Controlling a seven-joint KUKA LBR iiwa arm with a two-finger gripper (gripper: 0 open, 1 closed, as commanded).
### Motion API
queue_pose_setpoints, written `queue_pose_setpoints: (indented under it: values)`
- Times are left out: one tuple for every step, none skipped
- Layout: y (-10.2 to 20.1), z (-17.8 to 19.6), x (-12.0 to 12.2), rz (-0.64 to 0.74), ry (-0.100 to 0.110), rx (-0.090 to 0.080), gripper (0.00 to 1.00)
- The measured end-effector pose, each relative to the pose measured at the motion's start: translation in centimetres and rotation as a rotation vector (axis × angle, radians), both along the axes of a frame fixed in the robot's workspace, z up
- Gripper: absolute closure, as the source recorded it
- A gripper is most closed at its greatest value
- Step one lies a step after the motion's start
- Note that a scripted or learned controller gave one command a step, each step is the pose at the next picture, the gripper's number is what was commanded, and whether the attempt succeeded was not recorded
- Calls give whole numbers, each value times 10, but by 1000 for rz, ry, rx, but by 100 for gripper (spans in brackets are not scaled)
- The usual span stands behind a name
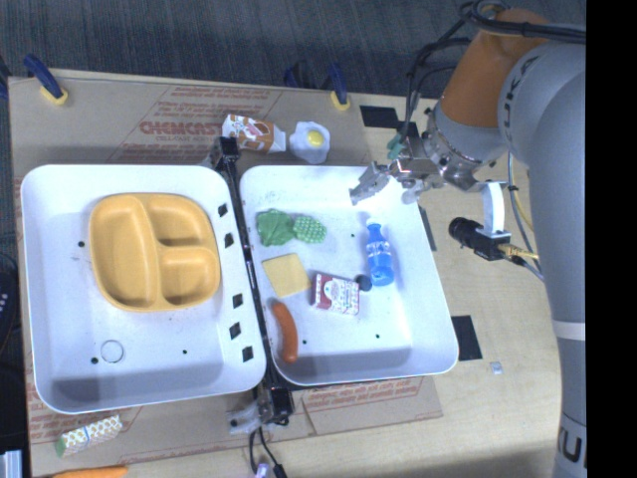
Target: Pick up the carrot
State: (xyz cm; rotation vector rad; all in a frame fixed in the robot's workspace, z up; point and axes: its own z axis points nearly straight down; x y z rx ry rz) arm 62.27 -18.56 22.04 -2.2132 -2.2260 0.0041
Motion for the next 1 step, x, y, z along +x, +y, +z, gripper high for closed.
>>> queue_pose_setpoints:
  values:
    - [87, -107, 14, -257, 4, 1, 0]
